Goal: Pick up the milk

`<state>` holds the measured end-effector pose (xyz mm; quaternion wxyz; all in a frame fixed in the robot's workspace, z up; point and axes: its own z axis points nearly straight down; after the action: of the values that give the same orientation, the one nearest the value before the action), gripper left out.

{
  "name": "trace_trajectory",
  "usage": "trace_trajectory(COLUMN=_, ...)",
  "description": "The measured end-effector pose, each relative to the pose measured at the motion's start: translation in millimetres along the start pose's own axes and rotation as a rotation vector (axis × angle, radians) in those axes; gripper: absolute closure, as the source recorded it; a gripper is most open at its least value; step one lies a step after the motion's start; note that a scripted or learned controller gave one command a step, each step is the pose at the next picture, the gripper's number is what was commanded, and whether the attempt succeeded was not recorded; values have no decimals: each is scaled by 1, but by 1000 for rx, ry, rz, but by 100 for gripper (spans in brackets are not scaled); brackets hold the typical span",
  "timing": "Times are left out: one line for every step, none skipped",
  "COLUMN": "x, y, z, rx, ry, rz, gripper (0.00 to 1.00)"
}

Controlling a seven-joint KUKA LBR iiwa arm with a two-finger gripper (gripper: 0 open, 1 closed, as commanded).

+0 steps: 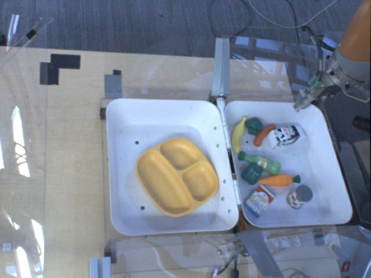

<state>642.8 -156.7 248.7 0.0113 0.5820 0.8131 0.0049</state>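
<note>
Front of right bin: one small orange-and-white carton [259, 201] lying near the front wall, and just to its right one tin can [299, 197] with a grey lid.
Gripper: and there it is, gripper [304, 101] hanging over the right bin's [333, 155] far rim, up at the back right corner; nothing between its tips, nothing touched. Whether the tips are spread or pressed together, I cannot tell; they are small and blurred.
Arm: grey wrist with the orange band [355, 36] coming in from the right edge.
Milk: one milk carton [286, 135], white with black cow patches, lying on its side in the back half of the right bin, below and left of the gripper, clearly apart from it.
Count, right bin: one banana [238, 133], two carrots, one [265, 134] touching the milk's left end and one [276, 180] lower down, one green bottle [260, 162], two dark green pieces [253, 125] [251, 173].
Count, left bin: one yellow divided plate [177, 175], three compartments, sitting in the middle of the left bin [124, 155].
Bins: two, side by side.
</note>
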Motion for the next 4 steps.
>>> trace_trajectory(x=0, y=0, z=0, rx=1, ry=0, rz=0, gripper=0)
trace_trajectory(x=-9, y=-24, z=128, rx=13, ry=7, rz=45, gripper=0)
trace_trajectory(x=-39, y=-15, z=144, rx=-9, ry=1, rz=24, gripper=0)
trace_trajectory(x=-24, y=-1, z=129, rx=-28, ry=14, rz=2, gripper=100)
